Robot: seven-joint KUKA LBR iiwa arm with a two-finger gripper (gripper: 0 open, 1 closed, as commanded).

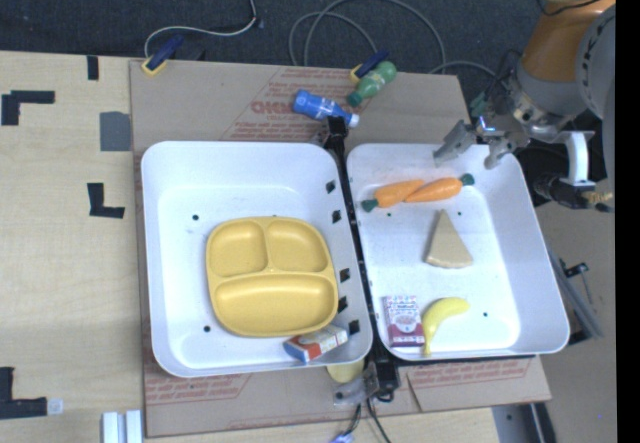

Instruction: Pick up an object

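Note:
My gripper point(470, 150) hangs over the far edge of the right bin point(535, 261), its two fingers spread apart with nothing between them. Just below it two orange carrots point(418, 192) lie side by side. A tan cheese wedge point(447, 242) rests in the middle of that bin. A yellow banana point(443, 316) and a small red-and-white packet point(401, 319) sit near the bin's front edge.
The left bin point(170, 231) holds a yellow divided plate point(271, 274) and a small blue, white and red box point(318, 343) at its front edge. Blue and green clamps point(345, 99) and cables lie behind the bins on the cardboard.

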